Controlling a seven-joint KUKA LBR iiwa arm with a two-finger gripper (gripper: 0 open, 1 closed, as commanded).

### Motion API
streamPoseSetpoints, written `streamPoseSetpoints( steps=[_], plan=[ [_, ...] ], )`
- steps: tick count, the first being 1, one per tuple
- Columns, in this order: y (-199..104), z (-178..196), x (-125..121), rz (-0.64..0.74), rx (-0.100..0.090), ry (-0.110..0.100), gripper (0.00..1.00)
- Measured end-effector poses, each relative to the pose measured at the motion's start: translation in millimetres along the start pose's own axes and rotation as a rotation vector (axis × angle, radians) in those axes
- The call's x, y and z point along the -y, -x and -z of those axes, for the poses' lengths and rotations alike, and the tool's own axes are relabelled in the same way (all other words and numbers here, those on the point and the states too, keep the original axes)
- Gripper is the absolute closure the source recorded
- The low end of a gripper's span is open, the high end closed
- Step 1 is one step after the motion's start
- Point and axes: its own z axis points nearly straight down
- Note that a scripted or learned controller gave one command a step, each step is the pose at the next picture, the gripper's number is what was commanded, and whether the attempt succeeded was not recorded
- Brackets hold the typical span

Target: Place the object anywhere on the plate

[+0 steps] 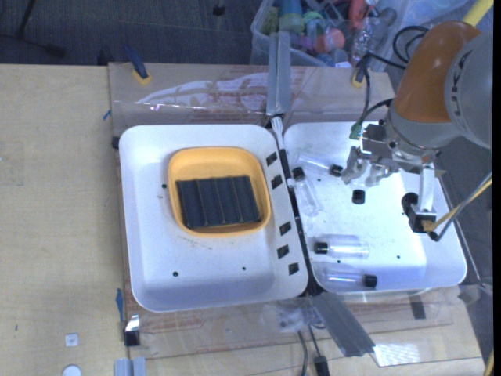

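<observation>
Object candidates: clear plastic vials with black caps are seen lying in the right bin (438,269); one vial (342,247) near the bin's middle front; another vial (348,279) just beside the front wall; a third clear vial (313,167) near the divider at the back; which one is meant cannot be told from the task sentence
Small black piece: a loose black cap (358,197) is seen on the right bin floor, just below the claw
Plate: yellow plate (178,165) is set in the left bin (141,233); a dark ribbed slab (218,201) is laid on it, covering most of the middle; yellow rim left bare all round
Claw: claw (366,171) is held over the back part of the right bin, under the orange-banded wrist; nothing is seen between its tips; whether it is apart or together cannot be told; it is blurred against the white floor
Step in hand: judged as the reach or pick stage; no object has been brought to the plate; vials are all well apart from it, across the divider
Next move: a vial is to be closed on squarely across its body, since a round clear tube is likely to roll or slip; then a lift clear of the bin walls and a carry leftwards over the plate is called for
Risk: a missed grasp is judged likely; the vial by the front wall leaves little room
</observation>
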Motion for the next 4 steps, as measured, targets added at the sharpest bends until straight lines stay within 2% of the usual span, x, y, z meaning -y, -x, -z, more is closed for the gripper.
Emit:
streamPoseSetpoints(
  steps=[1,2,3,4],
  plan=[
    [38,41,-35,0.197,0.001,0.006,1.0],
    [39,45,-36,0.48,0.0,0.004,1.0],
    [58,3,-42,0.729,-0.001,0.003,1.0],
    [58,3,-43,0.729,-0.001,0.003,0.0]
  ],
)
